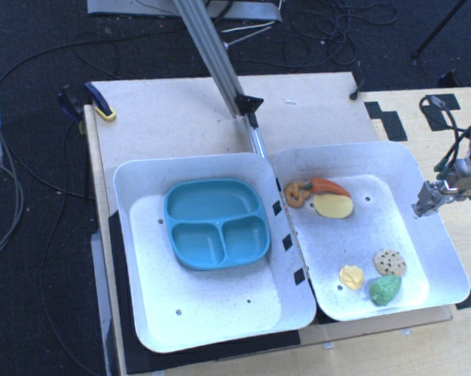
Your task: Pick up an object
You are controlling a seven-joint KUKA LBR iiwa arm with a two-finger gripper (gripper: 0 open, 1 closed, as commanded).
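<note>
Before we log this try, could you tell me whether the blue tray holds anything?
Empty: all three compartments of the blue tray show bare blue.

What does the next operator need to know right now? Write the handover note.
Gripper: at the right bin's right rim, holding nothing that can be seen.
Right bin: pretzel, carrot and a yellow potato-like piece near the top; a small yellow piece, cookie and green piece near the bottom.
Left bin: blue divided tray.
Done: nothing picked yet.
Left: pick one object.
</note>
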